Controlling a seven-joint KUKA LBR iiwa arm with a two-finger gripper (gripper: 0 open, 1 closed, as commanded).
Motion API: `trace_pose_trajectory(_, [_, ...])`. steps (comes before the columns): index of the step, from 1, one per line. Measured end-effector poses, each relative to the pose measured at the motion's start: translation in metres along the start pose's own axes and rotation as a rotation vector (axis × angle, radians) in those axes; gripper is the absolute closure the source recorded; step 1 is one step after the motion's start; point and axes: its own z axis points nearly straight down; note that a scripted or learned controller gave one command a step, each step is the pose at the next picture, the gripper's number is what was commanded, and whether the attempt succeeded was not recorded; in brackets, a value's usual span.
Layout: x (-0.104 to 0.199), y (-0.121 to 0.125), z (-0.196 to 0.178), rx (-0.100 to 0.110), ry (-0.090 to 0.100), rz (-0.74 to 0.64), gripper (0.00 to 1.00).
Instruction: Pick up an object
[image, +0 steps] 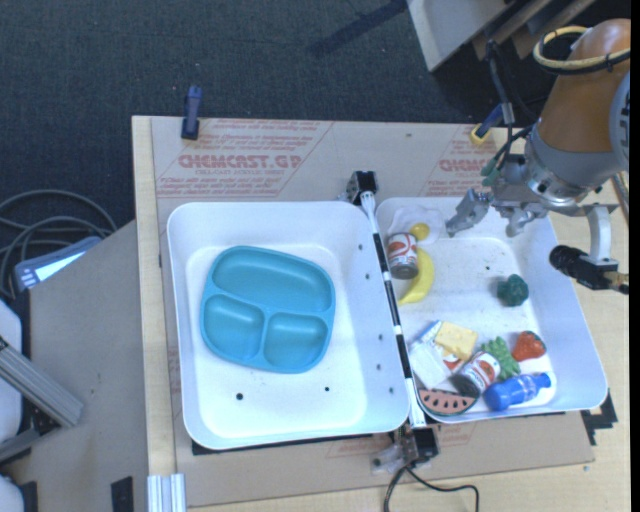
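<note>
Above the far end of the right bin (590, 345), the gripper (492, 213) hangs with its two fingers spread wide, one finger (462, 217) slanting toward the middle divider and the other pointing down toward the bin's bare middle. Nothing sits between them and they touch nothing, so the gripper is empty and well opened for a first approach.

No object has been lifted yet, so the choice is wide. Nearest lie a small can (403, 254) and a banana (419, 278), touching each other against the bin's left wall. A green lump (513, 290) sits alone near the right side, apart from everything else. At the near end a crowded heap holds a yellow block (456, 340), a tomato (528, 346), a blue bottle (516, 390), a watermelon slice (446, 402) and a second can (477, 374), all pressed close.

Doing this step well probably means picking a thing with free space on both sides. The green lump looks the safest target, since the fingers could drop on either side of it without nudging a neighbour. The can and banana are closer, but the wall and their contact would likely foul one finger. The heap seems the riskiest. The gripper should centre over its target, come straight down until the fingers straddle it, and close only then.

The left bin (190, 300) carries a blue divided tray (268, 309) and plays no part here.
</note>
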Motion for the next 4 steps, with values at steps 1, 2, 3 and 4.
trace_pose_trajectory(1, [0.024, 0.010, 0.077, 0.002, 0.000, 0.000, 0.00])
trace_pose_trajectory(2, [-0.018, 0.037, 0.130, -0.001, -0.002, 0.001, 0.00])
trace_pose_trajectory(3, [-0.018, -0.021, 0.129, 0.001, 0.000, 0.001, 0.00])
trace_pose_trajectory(4, [0.015, -0.077, 0.129, 0.001, 0.000, 0.001, 0.00])
